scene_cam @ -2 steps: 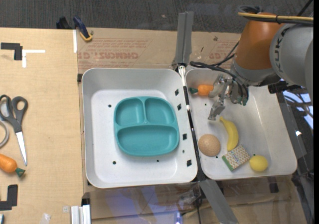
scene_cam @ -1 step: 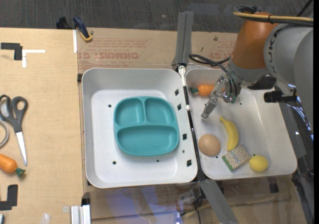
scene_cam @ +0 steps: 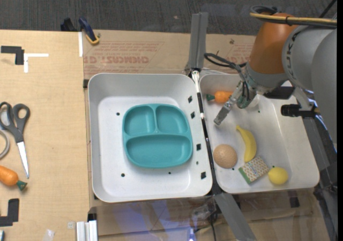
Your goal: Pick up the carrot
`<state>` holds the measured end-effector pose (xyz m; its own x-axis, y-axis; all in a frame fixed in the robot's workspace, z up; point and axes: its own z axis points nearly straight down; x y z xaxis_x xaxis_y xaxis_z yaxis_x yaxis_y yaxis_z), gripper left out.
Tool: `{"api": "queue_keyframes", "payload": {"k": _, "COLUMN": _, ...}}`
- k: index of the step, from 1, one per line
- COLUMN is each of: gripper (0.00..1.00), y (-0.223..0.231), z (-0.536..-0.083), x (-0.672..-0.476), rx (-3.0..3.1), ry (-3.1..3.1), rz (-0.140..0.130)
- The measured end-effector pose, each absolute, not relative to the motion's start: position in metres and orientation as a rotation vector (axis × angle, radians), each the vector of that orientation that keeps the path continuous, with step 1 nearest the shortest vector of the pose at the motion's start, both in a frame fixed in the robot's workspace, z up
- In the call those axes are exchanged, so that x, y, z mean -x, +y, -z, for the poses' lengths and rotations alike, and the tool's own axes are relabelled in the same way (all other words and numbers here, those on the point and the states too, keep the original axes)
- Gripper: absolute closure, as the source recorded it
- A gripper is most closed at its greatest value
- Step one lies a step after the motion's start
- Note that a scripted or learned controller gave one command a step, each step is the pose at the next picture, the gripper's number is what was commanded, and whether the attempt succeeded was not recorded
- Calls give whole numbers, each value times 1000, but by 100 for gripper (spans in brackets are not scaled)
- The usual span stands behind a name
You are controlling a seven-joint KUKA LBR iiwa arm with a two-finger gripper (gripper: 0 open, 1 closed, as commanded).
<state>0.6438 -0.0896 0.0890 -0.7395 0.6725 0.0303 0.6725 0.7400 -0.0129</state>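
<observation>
Against the right bin's [scene_cam: 300, 181] far wall lies the carrot [scene_cam: 221, 96], not yet lifted. Just beside it hangs the gripper [scene_cam: 228, 110], jaws spread and holding nothing; closing and raising seem left to do.

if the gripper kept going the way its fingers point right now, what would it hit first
Most likely the bare floor of the right bin. The gripper slants down and toward the left bin, with the carrot just beside its line and the egg farther on. Depth is hard to judge from this one view.
</observation>
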Motion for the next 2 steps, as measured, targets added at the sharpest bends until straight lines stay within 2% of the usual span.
{"api": "queue_keyframes", "payload": {"k": 1, "gripper": 0, "y": -118, "z": -89, "x": -648, "rx": 1841, "ry": -2533, "rz": -11}}
{"api": "queue_keyframes", "payload": {"k": 2, "gripper": 0, "y": -114, "z": -93, "x": -659, "rx": 2292, "ry": -2149, "rz": -1}}
